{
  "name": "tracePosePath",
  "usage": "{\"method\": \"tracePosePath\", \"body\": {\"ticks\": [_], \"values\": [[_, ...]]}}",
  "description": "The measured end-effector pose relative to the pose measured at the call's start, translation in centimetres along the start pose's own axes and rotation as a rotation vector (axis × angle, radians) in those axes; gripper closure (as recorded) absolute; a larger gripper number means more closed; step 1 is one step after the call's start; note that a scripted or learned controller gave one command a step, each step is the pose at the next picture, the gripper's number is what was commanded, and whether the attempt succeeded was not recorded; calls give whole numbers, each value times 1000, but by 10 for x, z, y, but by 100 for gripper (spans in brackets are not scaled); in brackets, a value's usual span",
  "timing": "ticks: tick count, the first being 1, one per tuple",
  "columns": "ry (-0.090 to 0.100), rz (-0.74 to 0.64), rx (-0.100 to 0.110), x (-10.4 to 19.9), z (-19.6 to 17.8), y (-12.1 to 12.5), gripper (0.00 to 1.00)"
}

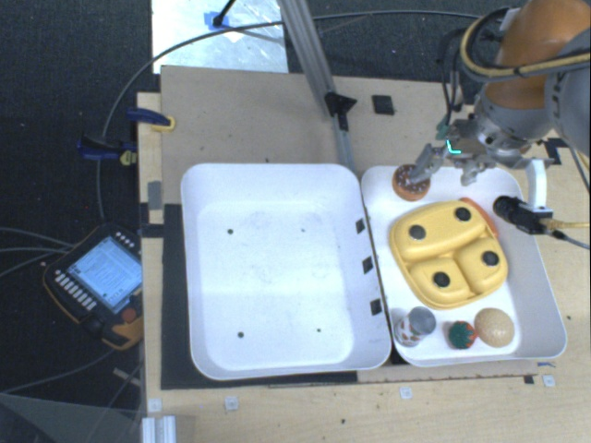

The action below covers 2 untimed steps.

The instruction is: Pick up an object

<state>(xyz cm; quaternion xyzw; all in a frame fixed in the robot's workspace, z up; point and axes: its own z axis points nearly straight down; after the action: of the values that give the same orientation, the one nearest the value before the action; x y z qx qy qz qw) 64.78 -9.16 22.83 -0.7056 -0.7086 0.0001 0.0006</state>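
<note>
Right bin [545, 326], far-left corner: you see the gripper [427, 169] poised at the small brown round object [411, 183], finger spread impossible to tell | yellow three-pocket tray [450, 252] fills mid-bin, leaving that corner piece easiest to reach | grey, green and beige bits line the near edge.
</note>
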Motion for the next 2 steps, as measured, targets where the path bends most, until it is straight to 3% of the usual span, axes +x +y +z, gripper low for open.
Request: {"method": "tracePosePath", "body": {"ticks": [1,2], "values": [[0,0,-3,0,-1,1,0],[-1,2,1,0,60,-5,0]]}}
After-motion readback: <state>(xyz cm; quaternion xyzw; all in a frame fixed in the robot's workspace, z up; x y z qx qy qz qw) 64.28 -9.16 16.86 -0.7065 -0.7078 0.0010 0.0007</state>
